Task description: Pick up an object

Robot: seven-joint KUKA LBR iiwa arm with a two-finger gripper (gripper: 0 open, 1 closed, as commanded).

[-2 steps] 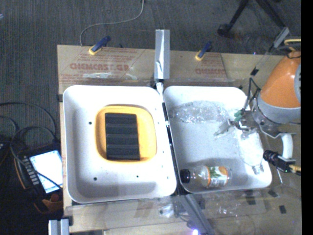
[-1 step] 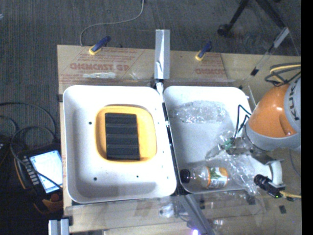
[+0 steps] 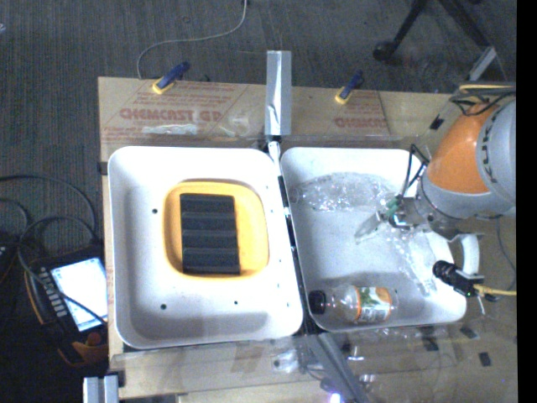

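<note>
My arm (image 3: 470, 166) bends in from the right over the right bin (image 3: 336, 250), pincer (image 3: 394, 217) low above crinkled clear plastic (image 3: 340, 193); its grip I cannot tell.

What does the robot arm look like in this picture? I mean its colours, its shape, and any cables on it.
The arm is rounded and bulky, with a light grey shell and a wide orange band that bears part of some dark lettering. Thin dark cables run down its left side toward the gripper, a small dark and metallic part. A black connector with a yellow cable sits below.
</note>
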